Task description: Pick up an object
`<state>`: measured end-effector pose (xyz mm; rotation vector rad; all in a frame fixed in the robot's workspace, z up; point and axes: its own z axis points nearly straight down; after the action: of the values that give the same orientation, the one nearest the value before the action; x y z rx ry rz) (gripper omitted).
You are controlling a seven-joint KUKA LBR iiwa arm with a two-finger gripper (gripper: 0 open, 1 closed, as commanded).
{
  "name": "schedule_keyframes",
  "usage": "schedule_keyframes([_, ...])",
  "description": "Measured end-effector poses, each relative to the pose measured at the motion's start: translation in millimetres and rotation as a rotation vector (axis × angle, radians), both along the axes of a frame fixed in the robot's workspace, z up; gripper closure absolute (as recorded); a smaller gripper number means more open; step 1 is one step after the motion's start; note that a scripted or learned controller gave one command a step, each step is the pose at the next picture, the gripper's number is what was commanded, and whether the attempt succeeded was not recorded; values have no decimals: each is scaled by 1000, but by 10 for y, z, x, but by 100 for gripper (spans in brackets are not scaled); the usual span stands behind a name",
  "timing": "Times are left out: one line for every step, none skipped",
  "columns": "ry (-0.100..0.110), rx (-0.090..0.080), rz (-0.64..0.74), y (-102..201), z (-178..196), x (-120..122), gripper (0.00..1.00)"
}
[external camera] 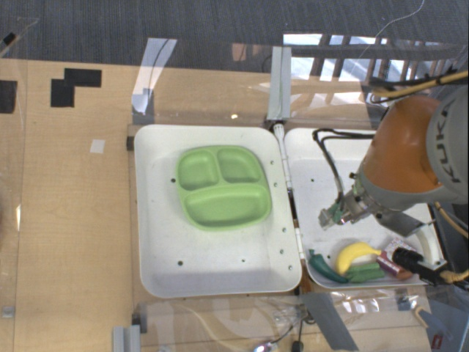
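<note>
The pick looks not yet made: nothing can be seen between the fingers of the gripper (331,216), which hangs over the bare white floor of the right bin (311,174), above and a little to the left of the yellow banana (357,254). Whether its fingers are apart or together I cannot tell; the tool is small, partly blurred, and sits under the bulk of the arm (407,149) with its orange band. Taking the banana as the landmark, the candidate things to lift all lie clustered at the near edge of the right bin: a green piece (327,266) lies just to its left and curves beneath it, touching or nearly so, another green item (364,273) lies just beneath it, and a dark, reddish object (399,261) lies just to its right, partly hidden by the arm's hardware. Far to the banana's left, in the left bin (157,270), a green divided plate (222,186) rests flat and apart from everything else. Judging from this, what is left is nearly the whole task: settle on one object, come down over it, close on it and lift it clear. The crowding around the banana suggests a grasp there risks catching a neighbour.
</note>
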<state>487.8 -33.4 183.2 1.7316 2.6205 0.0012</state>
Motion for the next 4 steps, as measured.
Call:
schedule_keyframes([0,0,0,0,0,0,0])
schedule_keyframes([0,0,59,806,-1,178,0])
schedule_keyframes([-21,-9,107,970,-303,403,0])
schedule_keyframes([-3,-1,129,391,10,761,0])
